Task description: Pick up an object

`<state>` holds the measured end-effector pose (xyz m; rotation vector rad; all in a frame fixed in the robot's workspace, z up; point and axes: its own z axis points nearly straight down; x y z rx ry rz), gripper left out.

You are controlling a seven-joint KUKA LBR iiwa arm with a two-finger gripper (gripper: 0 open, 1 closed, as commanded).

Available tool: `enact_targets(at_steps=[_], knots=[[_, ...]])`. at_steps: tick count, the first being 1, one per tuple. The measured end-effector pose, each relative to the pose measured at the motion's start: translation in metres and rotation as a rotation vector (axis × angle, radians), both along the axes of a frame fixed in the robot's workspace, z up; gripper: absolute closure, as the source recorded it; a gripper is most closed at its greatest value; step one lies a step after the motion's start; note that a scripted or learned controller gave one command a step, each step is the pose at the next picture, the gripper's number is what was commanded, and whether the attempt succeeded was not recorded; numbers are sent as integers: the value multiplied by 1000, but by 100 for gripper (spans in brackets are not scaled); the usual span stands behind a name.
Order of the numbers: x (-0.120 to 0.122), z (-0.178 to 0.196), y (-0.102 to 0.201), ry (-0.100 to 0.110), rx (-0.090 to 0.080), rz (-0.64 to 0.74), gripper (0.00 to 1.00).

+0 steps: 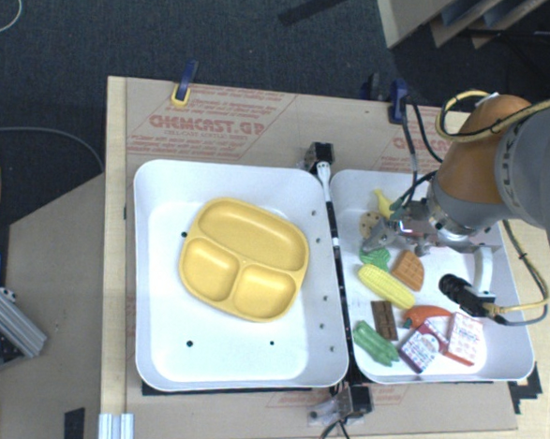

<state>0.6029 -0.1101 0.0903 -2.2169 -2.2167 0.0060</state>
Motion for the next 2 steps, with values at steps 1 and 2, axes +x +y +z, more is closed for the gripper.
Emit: enact_targets(at_steps=[1,2], knots=[[1,-3,0,-8,-1,-1,0],[3,9,1,-14,-1,0,100]])
